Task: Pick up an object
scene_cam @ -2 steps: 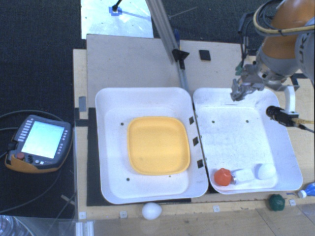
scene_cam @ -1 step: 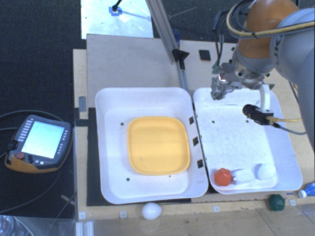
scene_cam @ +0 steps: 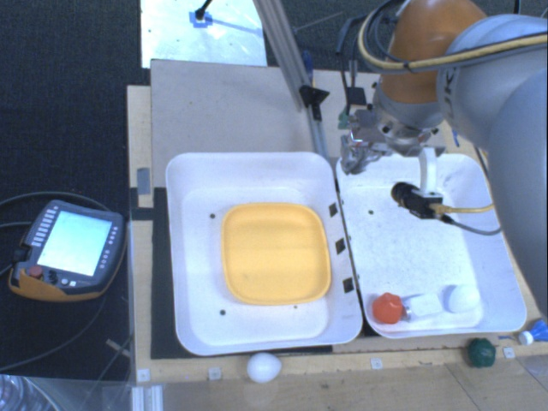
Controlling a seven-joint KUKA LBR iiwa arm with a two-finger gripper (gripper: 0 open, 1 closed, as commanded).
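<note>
Gripper [scene_cam: 360, 154] sits at the far-left corner of the right bin [scene_cam: 492, 255], close to the divide between the two bins. Whether it is open or closed cannot be told from this angle, and nothing is visibly held.

Candidate objects lie together at the near edge of the right bin: an orange ball [scene_cam: 387, 308], a white block [scene_cam: 422, 306] touching its right side, and a white ball [scene_cam: 462, 299] further right. All lie well apart from the gripper, toward the near side and slightly right. The block's long axis runs roughly left-right.

Left bin [scene_cam: 193, 315] holds a yellow plate [scene_cam: 276, 253], nearer to the gripper but flat, likely harder to grasp.
</note>
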